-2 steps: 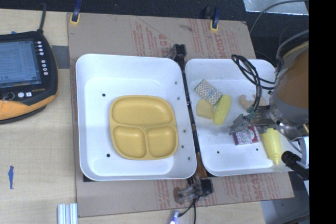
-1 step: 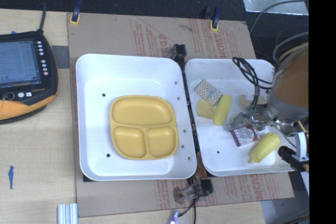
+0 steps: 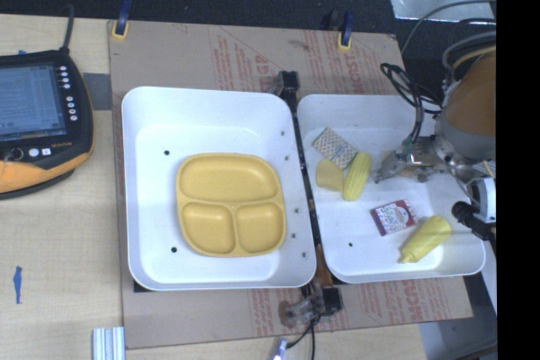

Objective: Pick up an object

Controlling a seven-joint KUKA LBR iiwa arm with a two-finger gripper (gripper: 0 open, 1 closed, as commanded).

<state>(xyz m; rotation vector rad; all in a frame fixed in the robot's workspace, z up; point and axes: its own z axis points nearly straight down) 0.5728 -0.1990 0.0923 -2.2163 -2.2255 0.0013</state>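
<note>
Tool (image 3: 396, 166) near corn cob (image 3: 357, 174), arm (image 3: 468, 110) cut off (fingers unclear)

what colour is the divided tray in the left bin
Pale yellow. The divided tray, with three compartments, shows clearly in the camera view, lying in the left white bin.

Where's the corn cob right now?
The corn cob lies in the right bin, near its left side, touching a yellow block and just below a patterned packet.
</note>
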